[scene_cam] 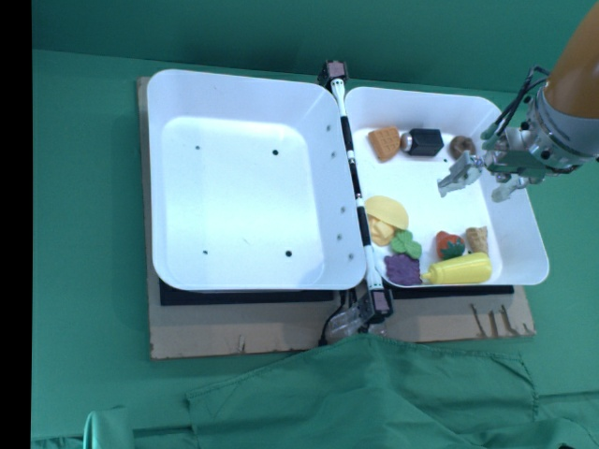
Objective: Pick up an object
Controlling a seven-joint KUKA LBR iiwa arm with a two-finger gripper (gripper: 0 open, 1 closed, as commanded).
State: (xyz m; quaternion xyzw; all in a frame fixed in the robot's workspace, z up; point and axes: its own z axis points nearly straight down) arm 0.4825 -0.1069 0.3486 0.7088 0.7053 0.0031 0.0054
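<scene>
Green bench, right bin (524,241), fingers (482,180) spread, holding nothing, doughnut (461,146) just beyond.

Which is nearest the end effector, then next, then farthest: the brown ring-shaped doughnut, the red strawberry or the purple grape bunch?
From the end effector:
1. Brown ring-shaped doughnut, at the bin's far edge.
2. Red strawberry, toward the near edge.
3. Purple grape bunch, near corner by the divider.

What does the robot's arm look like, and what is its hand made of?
The arm reaches in from the right, with a bright orange band above a grey, ring-shaped wrist. Dark cables loop along the wrist's side. At the end sits the gripper, a silvery-grey metal hand with two thin fingers instead of five.
</scene>
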